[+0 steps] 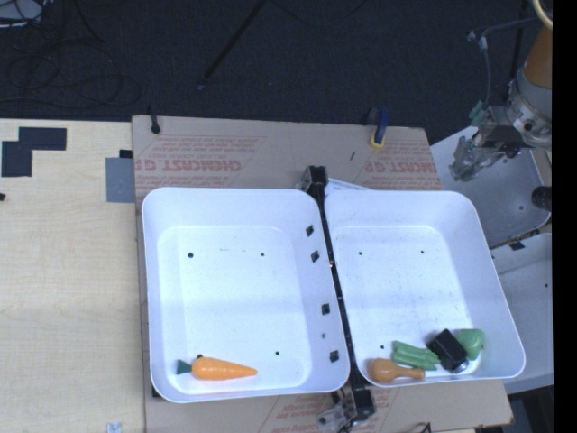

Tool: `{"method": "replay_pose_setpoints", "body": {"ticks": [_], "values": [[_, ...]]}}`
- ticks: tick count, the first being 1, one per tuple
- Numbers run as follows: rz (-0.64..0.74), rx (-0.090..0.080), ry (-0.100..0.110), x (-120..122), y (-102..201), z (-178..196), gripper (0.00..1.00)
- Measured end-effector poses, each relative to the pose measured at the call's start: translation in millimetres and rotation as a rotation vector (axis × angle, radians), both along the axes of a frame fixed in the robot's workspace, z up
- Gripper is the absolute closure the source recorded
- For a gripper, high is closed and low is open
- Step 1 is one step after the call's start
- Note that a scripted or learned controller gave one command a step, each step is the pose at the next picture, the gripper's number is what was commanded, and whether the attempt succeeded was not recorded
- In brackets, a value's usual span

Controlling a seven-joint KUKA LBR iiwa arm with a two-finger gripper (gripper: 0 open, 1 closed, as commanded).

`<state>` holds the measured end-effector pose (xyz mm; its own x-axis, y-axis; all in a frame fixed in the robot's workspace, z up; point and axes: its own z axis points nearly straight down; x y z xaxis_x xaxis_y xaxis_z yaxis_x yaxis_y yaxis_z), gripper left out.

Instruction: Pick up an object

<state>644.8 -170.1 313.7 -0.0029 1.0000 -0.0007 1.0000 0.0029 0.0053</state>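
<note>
The gripper (472, 156) hangs at the upper right, outside both bins, above the grey surface beyond the right bin's far corner. It is small and blurred against that background, a tangle of pale metal parts, so I cannot tell whether it is released or clenched; nothing can be made out in its grasp. The arm (532, 79) above it is cut off by the top right corner, with only part of its orange band and grey wrist visible.

The right bin (487, 242) lies nearest the gripper. Its objects are crowded into the near right corner, well apart from the gripper: a black block (447, 349) lying tilted, a green leafy piece (471, 339) partly hidden behind it, a green pod-shaped toy (414, 354) touching the block's left side, and a tan pear-shaped toy (395, 372) just in front of the pod, against the bin's near wall.

The left bin (162, 242) holds an orange carrot (221, 369) with a dark green top, lying on its side along the near wall, tip pointing right.

Both bins sit side by side on a cardboard sheet (234, 156) on the bench (63, 287).
</note>
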Motion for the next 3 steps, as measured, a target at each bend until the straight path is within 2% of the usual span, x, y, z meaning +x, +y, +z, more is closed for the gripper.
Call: {"method": "replay_pose_setpoints", "body": {"ticks": [1, 2, 3], "values": [[-0.004, 0.001, 0.009, -15.3, -16.1, -5.3, 1.0], [-0.005, 0.0, 0.01, -32.3, -44.6, -36.3, 1.0], [0.002, 0.001, 0.008, 0.5, -41.3, -88.4, 1.0]]}}
